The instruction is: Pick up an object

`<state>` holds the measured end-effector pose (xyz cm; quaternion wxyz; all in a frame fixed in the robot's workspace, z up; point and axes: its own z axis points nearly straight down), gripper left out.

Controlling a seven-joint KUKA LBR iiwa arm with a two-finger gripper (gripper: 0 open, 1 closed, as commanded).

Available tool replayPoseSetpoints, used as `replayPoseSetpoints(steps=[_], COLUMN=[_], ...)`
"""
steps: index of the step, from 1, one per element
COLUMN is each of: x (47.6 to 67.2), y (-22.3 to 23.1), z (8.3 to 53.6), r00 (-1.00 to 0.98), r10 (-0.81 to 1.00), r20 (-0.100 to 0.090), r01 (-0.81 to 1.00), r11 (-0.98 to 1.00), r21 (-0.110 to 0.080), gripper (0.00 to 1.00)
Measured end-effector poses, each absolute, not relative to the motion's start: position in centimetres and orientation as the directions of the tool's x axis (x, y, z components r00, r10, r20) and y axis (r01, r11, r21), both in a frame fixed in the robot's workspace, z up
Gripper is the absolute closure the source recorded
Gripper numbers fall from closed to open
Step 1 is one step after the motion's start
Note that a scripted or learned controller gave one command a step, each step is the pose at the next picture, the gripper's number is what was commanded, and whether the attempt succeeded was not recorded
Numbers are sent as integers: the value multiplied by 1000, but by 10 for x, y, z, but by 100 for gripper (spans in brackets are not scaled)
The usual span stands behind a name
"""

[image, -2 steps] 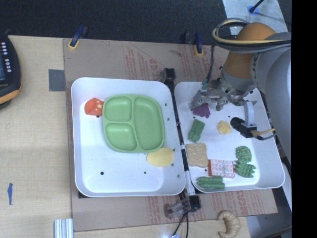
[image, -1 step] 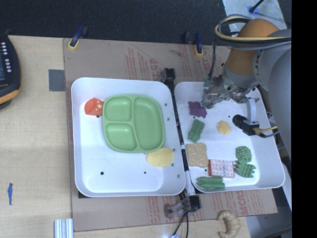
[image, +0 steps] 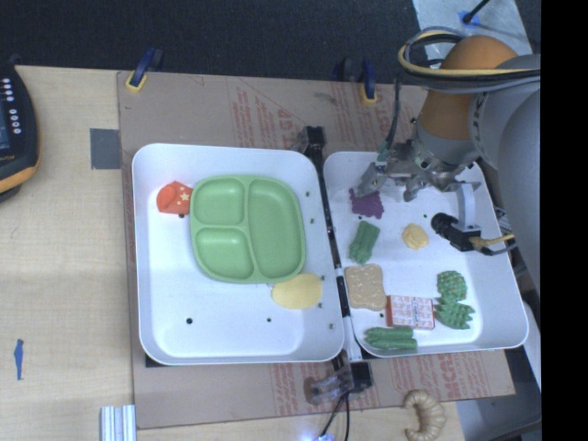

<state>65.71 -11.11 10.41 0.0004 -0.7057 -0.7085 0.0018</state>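
While the claw (image: 393, 175) is hanging over the far end of the right bin (image: 501, 324), the step in hand is reading as the descent onto a pick. Nearest candidate: purple toy (image: 367, 203), lying just beside the claw's metal parts, near the bin's far left corner. Advice: centre over that piece and come straight down, keeping off the bin wall and the green pickle-like piece (image: 364, 242) (lying just nearer the camera). Claw state: cannot tell how far it is opening; possibly touching the purple toy, though nothing is showing between its fingers.
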Motion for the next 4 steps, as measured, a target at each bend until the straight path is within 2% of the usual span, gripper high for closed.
replayPoseSetpoints(steps=[1, 2, 3, 4], x=[656, 657, 657, 656], y=[-92, -94, -94, -102], z=[92, 104, 103, 92], r00=[-7, -8, -8, -3], r10=[1000, 1000, 1000, 1000], r20=[0, -1, -1, -1], r01=[1000, 1000, 1000, 1000], r11=[7, 8, 8, 3], r21=[-5, -5, -6, -5], gripper=[0, 100, 0, 0])
